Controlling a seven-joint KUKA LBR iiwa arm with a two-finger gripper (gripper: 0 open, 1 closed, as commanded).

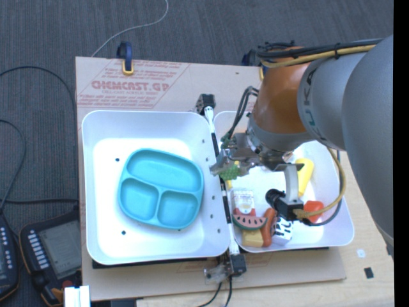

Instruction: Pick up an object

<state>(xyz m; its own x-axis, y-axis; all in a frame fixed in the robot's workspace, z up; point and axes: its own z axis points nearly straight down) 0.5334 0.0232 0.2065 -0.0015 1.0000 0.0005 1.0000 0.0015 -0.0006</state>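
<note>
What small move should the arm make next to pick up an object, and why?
Probably a short descent onto the small toys in the right white bin. The gripper hangs at that bin's left edge, above the watermelon-slice toy and the small printed packet, with nothing seen held. The blue three-compartment plastic plate in the left white bin looks too wide to grasp.

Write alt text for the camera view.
A grey and orange arm reaches over the right white bin, which holds toy food including a watermelon slice. The left bin holds a blue divided plate.
</note>
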